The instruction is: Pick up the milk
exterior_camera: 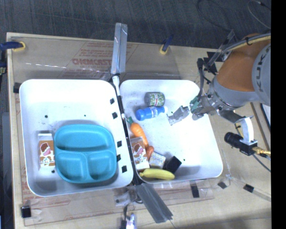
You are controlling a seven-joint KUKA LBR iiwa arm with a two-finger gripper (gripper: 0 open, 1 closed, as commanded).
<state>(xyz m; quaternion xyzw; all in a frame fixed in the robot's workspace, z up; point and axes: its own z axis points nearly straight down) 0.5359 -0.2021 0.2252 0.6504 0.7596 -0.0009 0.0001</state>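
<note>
A small milk carton (pixel 46 151) with a brown and white label lies at the left edge of the left bin (pixel 62 92), tucked against a blue divided tray (pixel 86 152). A second, similar carton (pixel 138 153) lies in the right bin (pixel 200 147) beside the divider, partly under a carrot (pixel 137 129). My gripper (pixel 178 114) hangs over the middle of the right bin, right of a blue bottle (pixel 149 112) and well away from both cartons. Nothing shows in it.
A green can (pixel 154 98) lies at the back of the right bin. A banana (pixel 157 174), a black block (pixel 172 164) and a small packet (pixel 157 159) crowd its front left corner. The arm's orange band (pixel 238 73) is at the right.
</note>
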